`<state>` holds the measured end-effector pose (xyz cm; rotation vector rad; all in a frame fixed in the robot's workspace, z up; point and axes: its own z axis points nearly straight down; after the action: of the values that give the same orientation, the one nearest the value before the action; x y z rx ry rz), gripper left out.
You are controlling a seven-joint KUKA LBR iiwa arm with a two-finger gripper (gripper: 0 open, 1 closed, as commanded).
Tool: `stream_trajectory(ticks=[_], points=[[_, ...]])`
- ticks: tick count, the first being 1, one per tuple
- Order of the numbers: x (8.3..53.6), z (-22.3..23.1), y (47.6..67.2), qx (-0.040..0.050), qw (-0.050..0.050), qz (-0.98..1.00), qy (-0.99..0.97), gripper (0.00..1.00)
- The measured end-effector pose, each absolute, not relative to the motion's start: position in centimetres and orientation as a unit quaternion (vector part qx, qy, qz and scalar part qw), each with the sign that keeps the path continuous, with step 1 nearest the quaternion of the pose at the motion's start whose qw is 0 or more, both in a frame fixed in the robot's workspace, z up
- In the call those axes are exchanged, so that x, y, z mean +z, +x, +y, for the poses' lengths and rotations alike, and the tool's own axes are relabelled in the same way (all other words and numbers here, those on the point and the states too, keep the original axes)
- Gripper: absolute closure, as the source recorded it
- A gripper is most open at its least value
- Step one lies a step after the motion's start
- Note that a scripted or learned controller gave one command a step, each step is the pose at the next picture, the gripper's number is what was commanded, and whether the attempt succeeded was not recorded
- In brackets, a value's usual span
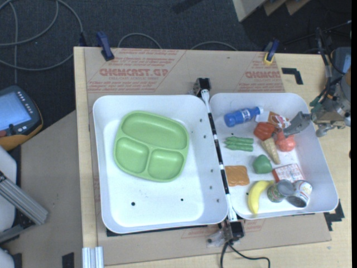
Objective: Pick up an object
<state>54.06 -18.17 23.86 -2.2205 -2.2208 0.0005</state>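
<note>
Camera view: hand (292,128) amid crowded toys, beside tomato (286,143).

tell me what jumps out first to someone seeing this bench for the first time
The big green divided plate lying alone in the left bin draws the eye first. Next comes the crowd of toy food in the right bin: a blue bottle at the top, a yellow banana near the bottom. The gripper reaches in from the right, over the red pieces.
</note>
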Motion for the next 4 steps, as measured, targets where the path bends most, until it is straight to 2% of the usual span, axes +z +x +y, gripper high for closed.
stream_trajectory(ticks=[1,2,3,4], points=[[10.9,-14.1,55.9,0.0009,0.002,-0.707,-0.707,0.00],[8.4,-13.3,53.4,0.0004,0.001,-0.707,-0.707,0.00],[9.5,-13.4,53.6,-0.0010,-0.001,-0.707,-0.708,1.00],[9.5,-13.4,53.6,-0.0009,-0.001,-0.707,-0.708,0.00]])
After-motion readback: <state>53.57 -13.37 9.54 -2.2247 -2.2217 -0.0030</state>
